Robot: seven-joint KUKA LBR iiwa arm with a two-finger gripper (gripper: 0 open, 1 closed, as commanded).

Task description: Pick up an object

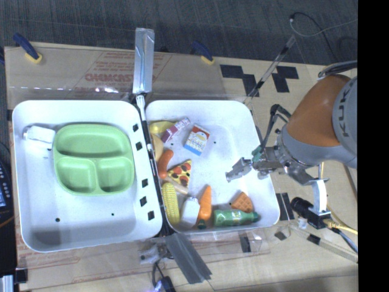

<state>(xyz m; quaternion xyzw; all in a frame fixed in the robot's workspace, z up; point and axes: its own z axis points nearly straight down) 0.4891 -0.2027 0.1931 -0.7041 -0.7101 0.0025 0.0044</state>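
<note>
glossy plastic toy food [204, 202], small carton [197, 140], smooth white bin [238, 109]

Colours in two white bins [36, 224]

Left bin: pale green tray [94, 158]. Right bin: orange carrot [205, 202], yellow corn [171, 202], green bottle [234, 217], red-and-white carton [197, 140], pizza slice [180, 173] spotted red on yellow. Arm [319, 123] is grey, banded orange.

Grey arm [316, 145] here, rounded, with a broad orange band [316, 111] on top and dark lettering on the shell. Metal gripper [238, 171] at the tip, silvery brackets and thin black cables behind it.
</note>
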